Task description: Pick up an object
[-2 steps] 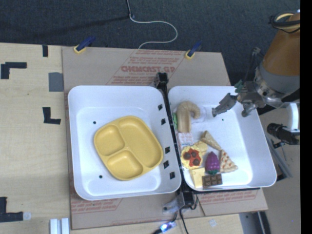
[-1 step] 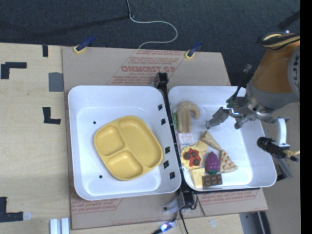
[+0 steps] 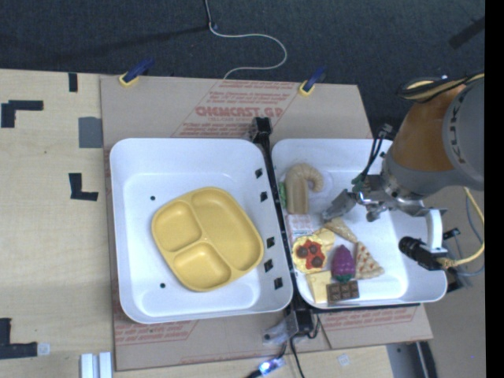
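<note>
Above the right bin [image 3: 394,154], the fingers [image 3: 340,205] hover near the toy food [image 3: 335,258] — their spread cannot be told — nothing is lifted; grasping remains.

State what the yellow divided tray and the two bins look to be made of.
Yellow tray: likely moulded plastic, its three compartments smooth and rounded with a soft sheen. Left bin and right bin: probably thin white plastic, with glossy walls and rounded corners.
</note>
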Available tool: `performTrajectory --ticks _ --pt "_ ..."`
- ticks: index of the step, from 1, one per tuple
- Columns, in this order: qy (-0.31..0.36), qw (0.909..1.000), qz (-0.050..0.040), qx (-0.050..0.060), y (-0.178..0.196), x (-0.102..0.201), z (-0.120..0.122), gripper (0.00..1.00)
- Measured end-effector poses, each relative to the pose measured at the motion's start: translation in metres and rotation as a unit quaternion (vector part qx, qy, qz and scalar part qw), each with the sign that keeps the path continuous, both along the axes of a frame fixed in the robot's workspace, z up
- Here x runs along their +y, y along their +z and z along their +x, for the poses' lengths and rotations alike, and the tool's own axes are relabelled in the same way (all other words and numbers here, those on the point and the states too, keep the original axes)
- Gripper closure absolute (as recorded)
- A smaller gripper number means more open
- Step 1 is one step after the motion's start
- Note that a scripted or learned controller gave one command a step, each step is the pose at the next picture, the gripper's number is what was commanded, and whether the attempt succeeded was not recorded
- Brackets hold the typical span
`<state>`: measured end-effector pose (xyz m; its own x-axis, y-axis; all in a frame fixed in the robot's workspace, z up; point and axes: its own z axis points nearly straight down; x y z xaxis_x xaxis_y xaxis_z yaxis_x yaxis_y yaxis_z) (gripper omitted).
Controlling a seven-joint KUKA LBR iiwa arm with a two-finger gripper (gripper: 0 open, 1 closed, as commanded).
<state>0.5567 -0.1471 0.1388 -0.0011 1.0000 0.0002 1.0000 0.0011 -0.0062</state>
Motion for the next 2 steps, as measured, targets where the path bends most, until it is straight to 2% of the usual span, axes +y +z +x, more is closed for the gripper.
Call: performTrajectory --ticks 1,2 --pt "0.000 1.0000 -0.0003 -0.001 -0.054 0.001 -0.001 0.00" --pt "0.000 1.0000 0.0002 -0.001 -0.041 0.001 -0.001 1.00"
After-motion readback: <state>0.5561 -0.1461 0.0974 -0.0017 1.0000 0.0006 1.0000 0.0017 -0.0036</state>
